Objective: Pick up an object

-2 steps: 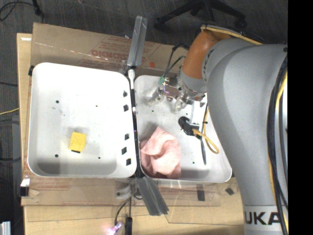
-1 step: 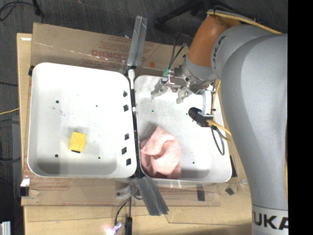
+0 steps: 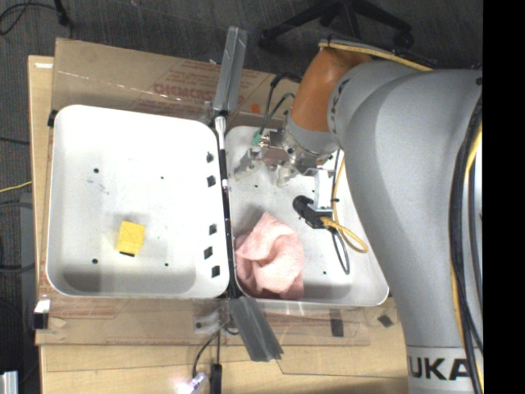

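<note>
A cardboard-covered bench [image 3: 123,64] sits on dark carpet and bears two white bins side by side. My gripper [image 3: 275,164] hangs low over the far end of the right bin [image 3: 361,281], below my orange band [image 3: 316,84]. I cannot tell how it stands, and I see nothing held in it. A crumpled pink cloth [image 3: 271,257] lies at the near end of this bin, apart from my tool. A small yellow block [image 3: 130,237] rests in the left bin [image 3: 123,130].
</note>
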You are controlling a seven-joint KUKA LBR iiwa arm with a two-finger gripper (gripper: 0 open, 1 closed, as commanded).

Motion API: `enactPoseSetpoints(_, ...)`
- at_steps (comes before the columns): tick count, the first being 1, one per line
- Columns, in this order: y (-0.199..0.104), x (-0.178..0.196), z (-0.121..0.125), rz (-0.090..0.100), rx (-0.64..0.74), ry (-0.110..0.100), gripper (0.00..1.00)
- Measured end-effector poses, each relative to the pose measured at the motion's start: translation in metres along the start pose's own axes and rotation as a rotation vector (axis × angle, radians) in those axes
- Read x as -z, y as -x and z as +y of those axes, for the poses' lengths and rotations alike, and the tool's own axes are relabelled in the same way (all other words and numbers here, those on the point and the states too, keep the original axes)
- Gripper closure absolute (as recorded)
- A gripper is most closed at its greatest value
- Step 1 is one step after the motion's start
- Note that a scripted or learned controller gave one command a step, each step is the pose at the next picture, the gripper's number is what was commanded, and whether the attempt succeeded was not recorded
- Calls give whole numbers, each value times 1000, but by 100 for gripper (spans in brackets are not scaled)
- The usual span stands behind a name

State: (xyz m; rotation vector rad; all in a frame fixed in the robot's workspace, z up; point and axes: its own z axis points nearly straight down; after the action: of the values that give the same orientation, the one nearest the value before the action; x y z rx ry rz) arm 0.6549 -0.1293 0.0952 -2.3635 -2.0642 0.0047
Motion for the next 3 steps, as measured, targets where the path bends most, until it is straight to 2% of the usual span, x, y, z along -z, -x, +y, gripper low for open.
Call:
enactPoseSetpoints(1, 42, -4, -25, 0, -89, -1, 0)
enactPoseSetpoints(2, 62, -3, 11, 0, -94, 2, 0)
enactPoseSetpoints(3, 53, 80, 9, 0, -83, 4, 0)
